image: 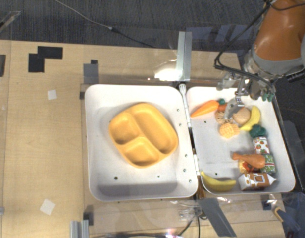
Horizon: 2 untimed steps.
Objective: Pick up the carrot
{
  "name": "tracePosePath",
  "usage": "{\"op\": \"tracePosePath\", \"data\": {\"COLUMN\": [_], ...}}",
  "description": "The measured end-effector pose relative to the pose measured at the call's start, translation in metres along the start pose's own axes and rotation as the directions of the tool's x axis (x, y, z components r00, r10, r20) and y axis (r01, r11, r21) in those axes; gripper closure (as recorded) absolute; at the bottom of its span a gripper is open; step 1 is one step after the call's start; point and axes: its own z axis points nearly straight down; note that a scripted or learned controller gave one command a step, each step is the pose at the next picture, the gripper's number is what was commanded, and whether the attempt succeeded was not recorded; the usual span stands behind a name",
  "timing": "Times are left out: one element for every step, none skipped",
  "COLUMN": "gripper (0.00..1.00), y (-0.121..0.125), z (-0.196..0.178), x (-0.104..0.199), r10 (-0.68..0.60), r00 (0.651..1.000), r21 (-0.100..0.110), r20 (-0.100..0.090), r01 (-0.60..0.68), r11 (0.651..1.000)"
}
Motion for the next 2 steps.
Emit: {"op": "tracePosePath", "data": {"gripper": [0.0,0.0], "y": [-0.007,-0.01], "z": [0.136,0.138], "x": [0.01,-0.02], "r10": [0.18,0.135], "r00": [0.984,0.99], "r21": [0.0,0.003], "r20": [0.004,-0.042], "r01": [-0.18,-0.135], "r11": [0.984,0.991]}}
